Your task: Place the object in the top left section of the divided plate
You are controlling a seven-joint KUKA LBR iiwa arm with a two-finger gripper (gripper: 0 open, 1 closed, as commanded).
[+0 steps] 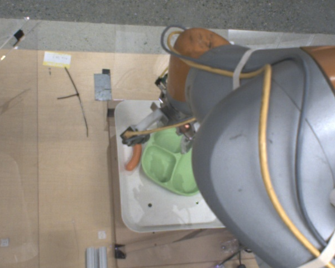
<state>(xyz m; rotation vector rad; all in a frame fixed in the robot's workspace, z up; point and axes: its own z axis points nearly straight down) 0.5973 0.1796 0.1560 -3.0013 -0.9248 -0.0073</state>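
A green divided plate [166,165] lies in the white bin [142,208], its right part hidden under my arm. An orange sausage-shaped object [134,157] rests on the bin floor just left of the plate, touching or nearly touching its rim. My gripper [184,138] hangs over the plate's upper edge, to the right of the orange object. I see nothing held in it. The plate sections that show are bare.
My bulky grey arm covers the right half of the view and whatever lies under it. On the wooden bench left of the bin are a grey tape patch [103,86], a thin black wire [78,102] and a yellow label [57,59].
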